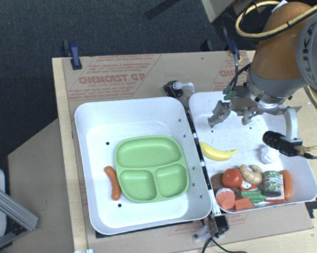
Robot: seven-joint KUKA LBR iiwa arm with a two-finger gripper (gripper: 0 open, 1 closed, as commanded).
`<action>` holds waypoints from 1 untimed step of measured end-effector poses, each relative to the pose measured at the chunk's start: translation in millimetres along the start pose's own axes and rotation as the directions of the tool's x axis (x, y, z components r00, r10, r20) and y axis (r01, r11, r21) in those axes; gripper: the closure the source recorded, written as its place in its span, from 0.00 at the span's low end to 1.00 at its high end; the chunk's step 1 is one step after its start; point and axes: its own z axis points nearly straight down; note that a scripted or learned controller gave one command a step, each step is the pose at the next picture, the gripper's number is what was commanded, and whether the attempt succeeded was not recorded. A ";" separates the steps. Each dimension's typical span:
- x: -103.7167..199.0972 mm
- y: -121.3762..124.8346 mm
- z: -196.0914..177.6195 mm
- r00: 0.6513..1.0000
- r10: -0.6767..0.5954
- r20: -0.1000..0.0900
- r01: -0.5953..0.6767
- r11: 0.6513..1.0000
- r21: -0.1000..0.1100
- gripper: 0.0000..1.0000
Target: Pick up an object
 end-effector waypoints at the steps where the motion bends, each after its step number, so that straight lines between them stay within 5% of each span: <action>1: -63.0 28.5 -5.7 1.000 0.005 0.005 -0.005 1.000 -0.007 0.00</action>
